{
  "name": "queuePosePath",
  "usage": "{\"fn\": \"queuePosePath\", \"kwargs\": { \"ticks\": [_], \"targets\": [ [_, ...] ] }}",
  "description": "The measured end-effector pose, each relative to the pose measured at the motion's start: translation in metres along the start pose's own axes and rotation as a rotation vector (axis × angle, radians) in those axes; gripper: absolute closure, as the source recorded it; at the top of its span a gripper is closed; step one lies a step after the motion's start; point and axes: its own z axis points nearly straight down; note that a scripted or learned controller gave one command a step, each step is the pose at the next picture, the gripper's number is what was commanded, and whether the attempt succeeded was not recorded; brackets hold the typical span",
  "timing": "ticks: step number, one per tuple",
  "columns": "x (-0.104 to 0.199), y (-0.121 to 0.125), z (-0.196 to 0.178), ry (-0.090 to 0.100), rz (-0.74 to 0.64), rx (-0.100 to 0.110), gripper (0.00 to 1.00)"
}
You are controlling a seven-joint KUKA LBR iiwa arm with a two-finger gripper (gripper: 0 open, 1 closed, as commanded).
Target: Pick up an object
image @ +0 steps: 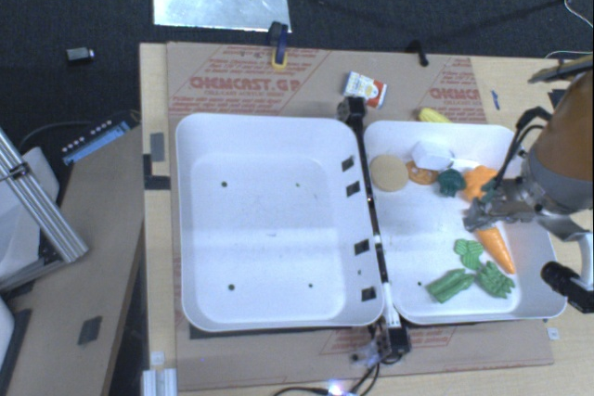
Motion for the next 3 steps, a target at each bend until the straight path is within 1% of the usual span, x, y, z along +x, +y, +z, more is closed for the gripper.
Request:
{"fn": "queuePosePath", "kwargs": {
  "ticks": [1,2,3],
  "targets": [
    [0.061,-0.003,-0.017,0.002,0.0,0.008,1.0],
    [0.139,0.036,-0.005,0.003,-0.003,0.008,1.0],
    [0.26,0.043,-0.078,0.007,-0.006,0.003,1.0]
  ]
}}
